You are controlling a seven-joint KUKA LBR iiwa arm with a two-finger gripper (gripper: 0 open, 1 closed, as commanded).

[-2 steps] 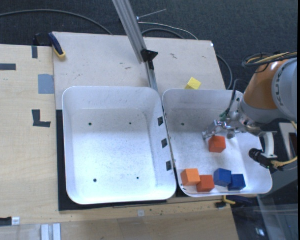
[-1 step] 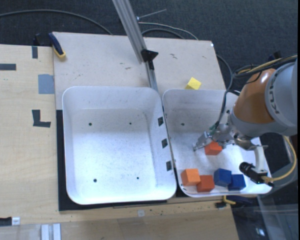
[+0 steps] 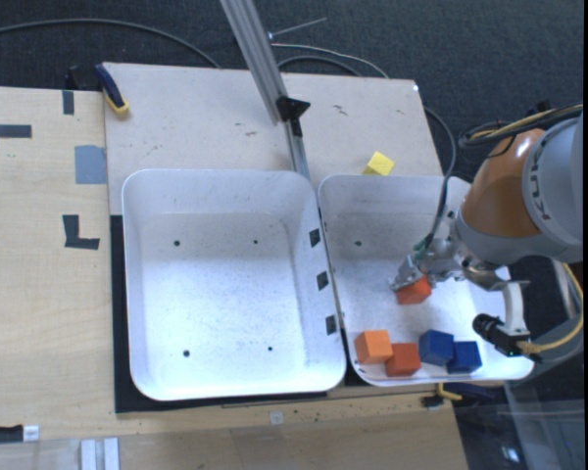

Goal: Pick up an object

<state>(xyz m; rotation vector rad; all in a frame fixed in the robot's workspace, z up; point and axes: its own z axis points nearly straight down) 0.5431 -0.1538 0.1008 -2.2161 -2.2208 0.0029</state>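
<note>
Gripper (image 3: pixel 413 280): positioned in right bin (image 3: pixel 372 204), closed state not discernible; red-orange block (image 3: pixel 414 291) seen at its tip, hold unconfirmed. Risk: block may be dropped on lifting if caught by one corner.

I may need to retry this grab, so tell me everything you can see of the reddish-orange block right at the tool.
The reddish-orange block is small, cube-like and matte. It sits tilted in the right bin, directly under the tool, whose tip overlaps its top edge. Whether it is gripped or lifted cannot be told. It lies apart from the blocks clustered along the bin's near edge.
</note>
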